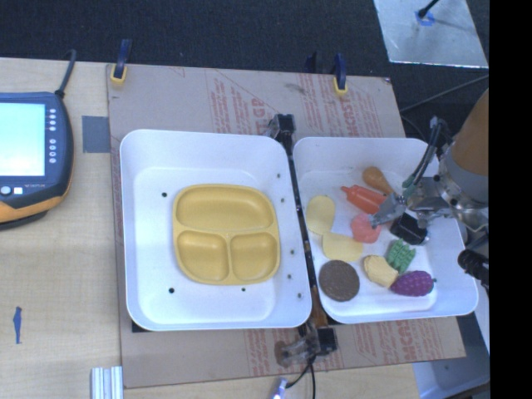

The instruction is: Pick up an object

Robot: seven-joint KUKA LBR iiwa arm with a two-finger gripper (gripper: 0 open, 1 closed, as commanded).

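1. Toy food, the pick target: a loose heap in the right bin (pixel 449 306). No single piece is named by the task, so any of them would do.
2. Pieces noted: an orange drumstick shape (pixel 375 176) at the top, a red-orange carrot-like piece (pixel 362 196) below it, a pink lump (pixel 364 229), two pale yellow pieces (pixel 321 214) and (pixel 342 246), a brown round cookie (pixel 339 279), a small yellow piece (pixel 379 269), a green ridged piece (pixel 400 255), purple grapes (pixel 412 284).
3. Left bin (pixel 141 223) holds a yellow divided tray (pixel 226 233), well apart from the food.
4. The arm reaches in from the right. The hand (pixel 397 213) hangs over the right bin, just beside the pink lump and above the green piece.
5. Hand state: cannot tell. Metal and black parts overlap there, and nothing is visibly caught in it.
6. Step in hand, by my reading: the approach or descent toward a piece. The food all appears to lie on the bin floor, so the pick looks not yet done.
7. Next move calls for settling on one piece, probably the pink lump or the green one, coming straight down over it, closing, then lifting clear.
8. Risk, as a guess: pieces sit close together here, so a neighbour may be nudged or the grip may land between two.
9. A handheld controller (pixel 29 152) lies on the table (pixel 50 306) at far left, away from the work.
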